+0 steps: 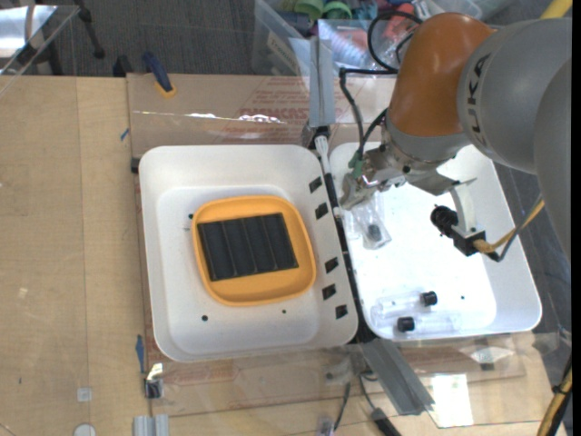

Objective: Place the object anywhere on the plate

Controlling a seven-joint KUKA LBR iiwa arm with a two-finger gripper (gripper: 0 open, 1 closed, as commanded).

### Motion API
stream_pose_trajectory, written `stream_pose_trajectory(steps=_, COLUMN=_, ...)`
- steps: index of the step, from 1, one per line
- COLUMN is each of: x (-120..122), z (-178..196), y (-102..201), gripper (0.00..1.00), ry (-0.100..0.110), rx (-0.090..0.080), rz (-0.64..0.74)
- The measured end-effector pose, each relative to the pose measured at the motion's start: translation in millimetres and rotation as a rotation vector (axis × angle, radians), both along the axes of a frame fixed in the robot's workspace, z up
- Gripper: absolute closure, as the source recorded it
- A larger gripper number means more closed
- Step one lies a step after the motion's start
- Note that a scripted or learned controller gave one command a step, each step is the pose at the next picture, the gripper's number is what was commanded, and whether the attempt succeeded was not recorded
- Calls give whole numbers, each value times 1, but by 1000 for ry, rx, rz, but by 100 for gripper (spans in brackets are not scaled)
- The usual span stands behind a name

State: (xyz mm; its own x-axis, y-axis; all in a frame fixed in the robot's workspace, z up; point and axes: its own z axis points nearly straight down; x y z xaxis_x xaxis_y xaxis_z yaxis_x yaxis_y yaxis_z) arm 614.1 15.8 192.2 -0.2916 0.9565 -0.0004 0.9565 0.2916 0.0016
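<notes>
Camera view looks down at a slant on a pale wooden bench (54,243) that carries two shallow white bins side by side, the left bin (172,325) and the right bin (508,307), with black clips along the seam between them. Behind the bench stands a clear plastic tub of mixed colourful items (363,3) against a dark backdrop. In the left bin lies the orange plate (211,284), squarish with rounded corners, holding a black ribbed insert (247,245) in its middle. The grey arm (536,89), with its orange band (440,71), reaches in from the right and bends down over the upper left part of the right bin, cables looping round its wrist. The gripper (368,221) points down near the seam; its fingers look translucent against the white floor, and how far apart they stand cannot be told, nor whether anything sits between them. A clear object with two black caps (416,312) lies flat near the front of the right bin, well apart from the plate.
</notes>
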Motion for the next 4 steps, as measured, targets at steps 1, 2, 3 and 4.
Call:
stream_pose_trajectory(steps=1, x=40, z=5, y=11, gripper=100, ry=-1, rx=-1, rz=72)
stream_pose_trajectory(steps=2, x=41, z=15, y=12, gripper=100, ry=-5, rx=-2, rz=72)
stream_pose_trajectory(steps=3, x=42, z=25, y=11, gripper=100, ry=-8, rx=-2, rz=71)
stream_pose_trajectory(steps=4, x=9, z=-8, y=60, gripper=100, ry=4, rx=1, rz=265)
